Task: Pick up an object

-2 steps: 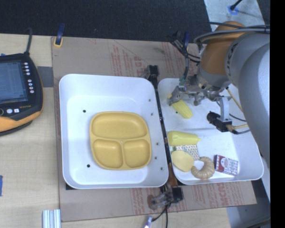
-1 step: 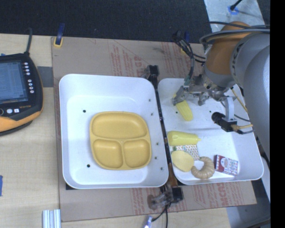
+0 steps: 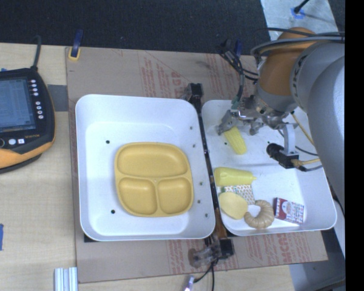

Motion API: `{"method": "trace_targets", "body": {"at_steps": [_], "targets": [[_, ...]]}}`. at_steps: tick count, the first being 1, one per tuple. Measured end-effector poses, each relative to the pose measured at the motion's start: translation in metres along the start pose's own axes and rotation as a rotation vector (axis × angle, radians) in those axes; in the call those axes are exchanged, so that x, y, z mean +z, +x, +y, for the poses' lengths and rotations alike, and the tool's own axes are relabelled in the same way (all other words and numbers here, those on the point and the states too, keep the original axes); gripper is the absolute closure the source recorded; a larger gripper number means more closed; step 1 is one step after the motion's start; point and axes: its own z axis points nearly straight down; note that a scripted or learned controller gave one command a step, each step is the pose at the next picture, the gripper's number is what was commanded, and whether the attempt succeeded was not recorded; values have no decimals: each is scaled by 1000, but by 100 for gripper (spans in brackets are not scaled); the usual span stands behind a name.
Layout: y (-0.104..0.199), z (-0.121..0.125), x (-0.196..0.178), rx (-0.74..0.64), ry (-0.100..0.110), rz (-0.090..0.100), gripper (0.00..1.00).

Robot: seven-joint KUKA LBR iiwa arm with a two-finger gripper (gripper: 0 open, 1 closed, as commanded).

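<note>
We hover our gripper (image 3: 235,126), fingers spread and holding nothing, over the corn cob (image 3: 235,140) at upper right; descending squarely should seat it between them.

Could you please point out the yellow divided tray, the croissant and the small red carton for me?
yellow divided tray (image 3: 153,179), camera view, centre divider.
croissant (image 3: 260,215), camera view, middle of its curve.
small red carton (image 3: 289,211), camera view, top face.

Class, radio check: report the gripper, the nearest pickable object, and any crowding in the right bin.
Gripper low in right bin, far end. Yellow corn piece just below it, not seen gripped. Other items clustered at near end, apart.
</note>
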Motion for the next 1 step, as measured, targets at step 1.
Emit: {"method": "trace_targets", "body": {"at_steps": [1], "targets": [[0, 0, -11, -3, 1, 0, 100]]}}
